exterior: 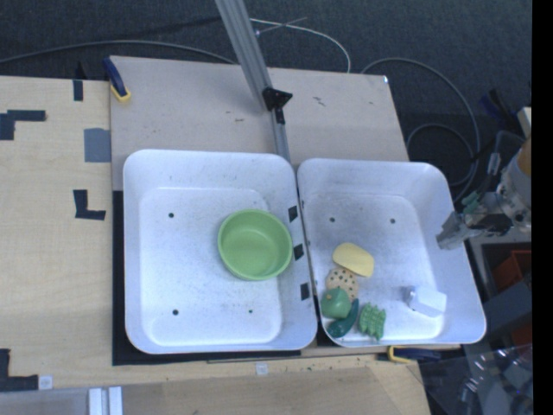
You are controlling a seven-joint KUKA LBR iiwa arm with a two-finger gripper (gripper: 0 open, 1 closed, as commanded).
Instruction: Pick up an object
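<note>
Nearest, a green toy (372,320), a dark green piece (339,305) and a yellow object (353,258) are seen in the right bin (432,180). A green bowl (254,244) sits in the left bin (147,232). The claw (471,223) is seen outside the right bin's edge; its opening cannot be told.

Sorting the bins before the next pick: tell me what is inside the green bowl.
The green bowl sits upright in the left bin, and its visible interior shows only bare green surface. Whatever lies beneath the bowl is covered and cannot be seen.
</note>
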